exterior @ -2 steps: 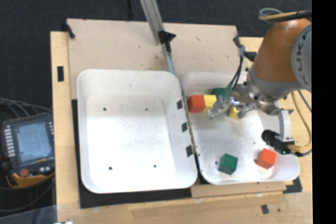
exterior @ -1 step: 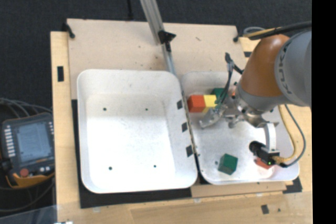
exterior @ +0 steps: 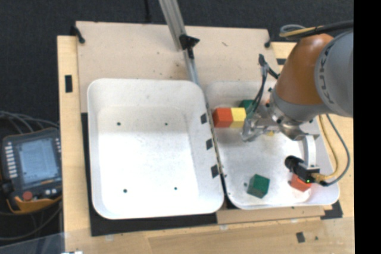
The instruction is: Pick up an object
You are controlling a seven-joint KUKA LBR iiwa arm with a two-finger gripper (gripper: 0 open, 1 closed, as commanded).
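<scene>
Tool (exterior: 255,128) low in right bin (exterior: 238,196), beside yellow block (exterior: 239,115) touching orange block (exterior: 222,117); open or closed, cannot tell. Likely lining up a pick there. Green block (exterior: 258,185) sits apart, nearer front.

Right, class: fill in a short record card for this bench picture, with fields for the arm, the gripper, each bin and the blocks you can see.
arm: grey KUKA arm with orange band, reaching in from the right
gripper: two-finger gripper, over the right bin beside the orange and yellow blocks
left shallow white bin: no blocks seen
right shallow white bin: orange cube, yellow block touching it, green cube near the front
held object: none seen
</scene>
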